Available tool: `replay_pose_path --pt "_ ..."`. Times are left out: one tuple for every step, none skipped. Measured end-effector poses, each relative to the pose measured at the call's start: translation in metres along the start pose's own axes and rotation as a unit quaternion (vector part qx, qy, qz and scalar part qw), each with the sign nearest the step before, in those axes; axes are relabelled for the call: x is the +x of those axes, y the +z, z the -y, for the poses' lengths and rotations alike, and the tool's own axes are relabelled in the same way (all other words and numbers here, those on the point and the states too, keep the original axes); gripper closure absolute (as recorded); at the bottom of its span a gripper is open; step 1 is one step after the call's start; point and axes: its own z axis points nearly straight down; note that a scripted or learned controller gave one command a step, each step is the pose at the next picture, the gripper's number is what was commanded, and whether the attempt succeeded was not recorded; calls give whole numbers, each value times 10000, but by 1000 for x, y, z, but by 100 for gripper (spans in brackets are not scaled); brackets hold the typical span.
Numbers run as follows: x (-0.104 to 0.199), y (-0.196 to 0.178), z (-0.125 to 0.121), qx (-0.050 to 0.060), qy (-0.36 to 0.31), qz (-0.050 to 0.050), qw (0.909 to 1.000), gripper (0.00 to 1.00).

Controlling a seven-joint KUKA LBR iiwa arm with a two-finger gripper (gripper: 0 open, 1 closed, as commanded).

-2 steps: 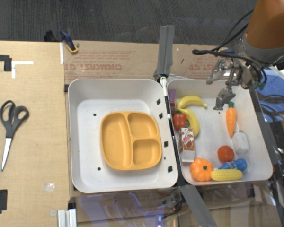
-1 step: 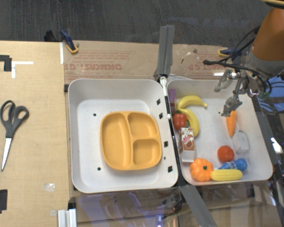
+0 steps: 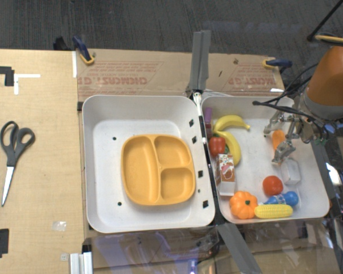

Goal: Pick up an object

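The end effector [image 3: 283, 137] hangs low over the right bin [image 3: 317, 210] with an orange item [image 3: 278, 138] between its fingers, apparently grasped (though the object's kind is unclear). A tomato [image 3: 272, 185] lies just below it, bananas [image 3: 231, 135] well to its left.

Bright even light, soft shadows, slight blur.

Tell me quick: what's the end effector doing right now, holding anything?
End effector: over the right bin, with a small orange object seen at it; whether it is open, closed or gripping that object cannot be told.
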Motion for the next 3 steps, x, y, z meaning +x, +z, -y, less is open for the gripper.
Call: replay_pose_path --pt "-1 -8 -1 4 -14 8 10000 100" --pt "-1 -8 -1 4 -14 7 10000 0" --pt "45 1 -1 -5 1030 -18 9947 0"
